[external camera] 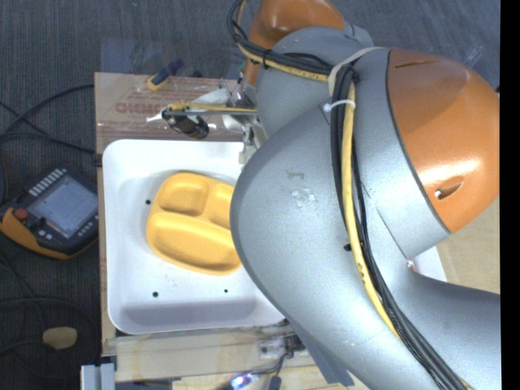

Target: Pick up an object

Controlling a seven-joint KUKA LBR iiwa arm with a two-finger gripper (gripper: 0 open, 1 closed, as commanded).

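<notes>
Probably robot lab: teach pendant (49,210) on carpet, loose cables (41,108).

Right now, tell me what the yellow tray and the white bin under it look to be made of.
Yellow tray: probably moulded plastic with a smooth, slightly glossy finish; its compartments have rounded edges and carry soft highlights.

White bin: probably also plastic, or perhaps coated metal; the surface is smooth and even, with rounded corners and a few small dark holes in the floor. The look alone leaves it open.
</notes>
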